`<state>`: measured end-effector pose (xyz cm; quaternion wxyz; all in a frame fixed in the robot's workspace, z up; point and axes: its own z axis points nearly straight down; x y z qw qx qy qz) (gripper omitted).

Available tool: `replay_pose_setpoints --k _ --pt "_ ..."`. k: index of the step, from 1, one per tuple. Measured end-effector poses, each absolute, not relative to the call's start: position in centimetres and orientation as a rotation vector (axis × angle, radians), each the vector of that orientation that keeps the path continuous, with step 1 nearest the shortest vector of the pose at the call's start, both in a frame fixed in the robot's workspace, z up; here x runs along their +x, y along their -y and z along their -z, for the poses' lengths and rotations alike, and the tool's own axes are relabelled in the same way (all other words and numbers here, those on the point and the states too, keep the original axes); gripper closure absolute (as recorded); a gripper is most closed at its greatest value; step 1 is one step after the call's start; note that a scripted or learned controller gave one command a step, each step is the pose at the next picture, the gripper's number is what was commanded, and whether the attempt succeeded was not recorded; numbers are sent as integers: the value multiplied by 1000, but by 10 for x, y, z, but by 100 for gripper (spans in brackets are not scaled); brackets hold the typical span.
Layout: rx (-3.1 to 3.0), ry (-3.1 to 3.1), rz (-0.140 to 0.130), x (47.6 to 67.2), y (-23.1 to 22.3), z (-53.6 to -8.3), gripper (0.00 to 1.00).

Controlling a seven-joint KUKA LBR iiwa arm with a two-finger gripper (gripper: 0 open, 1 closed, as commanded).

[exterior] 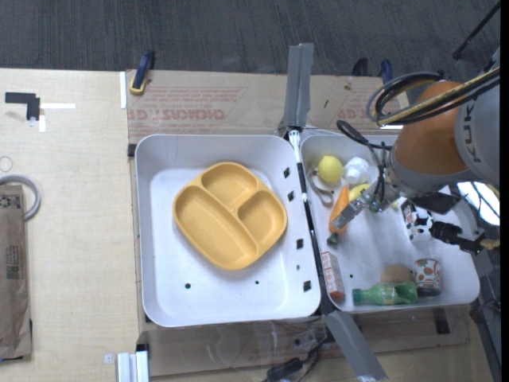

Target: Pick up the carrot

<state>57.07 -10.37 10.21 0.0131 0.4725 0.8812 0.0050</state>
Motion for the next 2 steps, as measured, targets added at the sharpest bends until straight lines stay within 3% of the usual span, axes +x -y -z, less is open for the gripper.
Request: replay_pose_setpoints --k 1,2 --pt "1151 -2923 2 606 64 -190 0" --pt "1203 -2894 -3 566 105 -95 0"
